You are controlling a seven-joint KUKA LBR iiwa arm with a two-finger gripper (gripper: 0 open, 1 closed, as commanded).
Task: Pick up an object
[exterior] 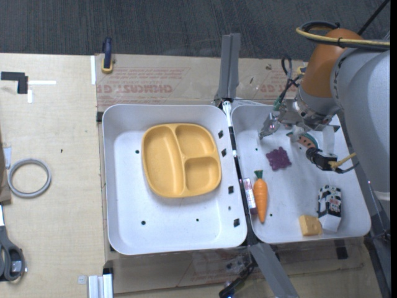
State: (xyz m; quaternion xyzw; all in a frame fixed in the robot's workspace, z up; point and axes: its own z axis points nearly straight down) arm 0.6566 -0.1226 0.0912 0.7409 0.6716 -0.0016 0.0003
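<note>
In the right bin [347, 228] lie a purple bunch of grapes [279, 159], an orange carrot [260, 196] with a green top, a thin pink-and-white tube [249, 194] against the left wall, a tan wedge [310, 225] and a black-and-white patterned object [329, 201]. My gripper [280, 124] hangs over the bin's far left part, just beyond the grapes and apart from them. I see nothing held in it. The grey arm with its orange band [322, 67] covers the bin's far right corner.
The left bin [124, 216] holds a yellow divided plate [181, 160]. On the wooden bench to the left lie a grey ring [28, 177] and scissors [11, 259]. A metal divider [228, 73] stands between the bins at the back.
</note>
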